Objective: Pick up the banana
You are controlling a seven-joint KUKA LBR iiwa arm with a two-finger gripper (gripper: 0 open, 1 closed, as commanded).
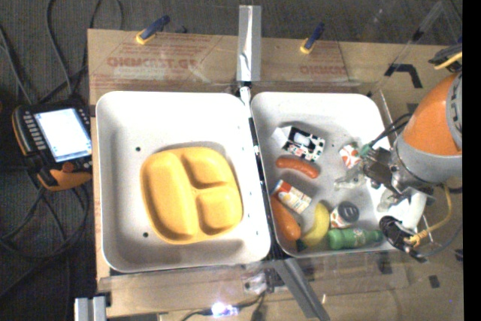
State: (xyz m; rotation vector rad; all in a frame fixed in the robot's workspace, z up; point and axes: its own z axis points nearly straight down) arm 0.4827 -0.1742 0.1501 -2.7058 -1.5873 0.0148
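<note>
1. The banana [319, 222] lies in the right bin [316, 103], near its front wall, curved and leaning a little to one side.
2. It is crowded. A carrot [285, 220] touches it on the left, a green bottle [353, 238] lies just beside its lower end, and a small red and white carton [291, 196] sits just above it.
3. Farther back in the same bin there are a sausage [298, 166] and a black and white box [303, 141]. A dark round object [346, 212], perhaps a lid, is to the right of the banana.
4. The left bin [120, 162] carries a yellow divided tray [194, 193].
5. The gripper [368, 175] is over the right side of the right bin, apart from the banana. I cannot tell how it is set, because the wrist hides much of it.
6. To do the step well, I think the gripper should come down on the upper middle of the banana, closing across its narrow width, away from the carrot and the bottle.
</note>
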